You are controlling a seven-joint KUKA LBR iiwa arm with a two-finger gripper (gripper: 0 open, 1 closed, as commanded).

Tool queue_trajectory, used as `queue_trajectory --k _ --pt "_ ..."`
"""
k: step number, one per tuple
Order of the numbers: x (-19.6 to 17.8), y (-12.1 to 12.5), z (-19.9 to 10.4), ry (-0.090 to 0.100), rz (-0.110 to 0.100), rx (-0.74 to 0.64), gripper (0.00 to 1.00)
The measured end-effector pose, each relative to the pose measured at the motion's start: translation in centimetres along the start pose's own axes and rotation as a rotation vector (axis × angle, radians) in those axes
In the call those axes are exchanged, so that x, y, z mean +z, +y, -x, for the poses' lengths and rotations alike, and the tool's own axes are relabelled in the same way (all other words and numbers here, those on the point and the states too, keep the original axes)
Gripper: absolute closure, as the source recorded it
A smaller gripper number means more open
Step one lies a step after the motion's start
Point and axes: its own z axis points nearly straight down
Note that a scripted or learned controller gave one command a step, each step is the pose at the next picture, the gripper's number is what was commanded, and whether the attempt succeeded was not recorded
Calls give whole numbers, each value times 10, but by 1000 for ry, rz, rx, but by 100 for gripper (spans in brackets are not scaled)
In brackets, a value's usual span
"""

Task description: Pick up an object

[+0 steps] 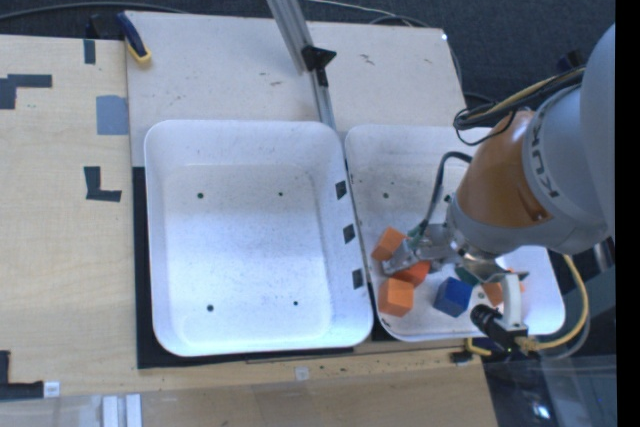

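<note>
My gripper (404, 259) is low inside the right bin (400, 155), near its front left part. It sits among a cluster of orange blocks: one (388, 242) just behind it, one (398, 297) just in front, and a reddish-orange piece (416, 270) right against it. A blue block (453, 296) lies to the right of the cluster, partly under the wrist. A further small orange piece (493, 293) shows past the blue block. The bulky orange-banded wrist (505, 185) hides much of the bin's right side.
The left bin (165, 215) stands beside the right one, their rims meeting at a divider with black clips (349, 233). A slanted metal pole (285, 0) rises behind the bins. Cables (500, 110) loop off the arm at the right.
</note>
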Motion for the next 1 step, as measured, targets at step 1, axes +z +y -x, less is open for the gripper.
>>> queue_trajectory --k 1 --pt "-95 15 -74 2 9 -7 100"
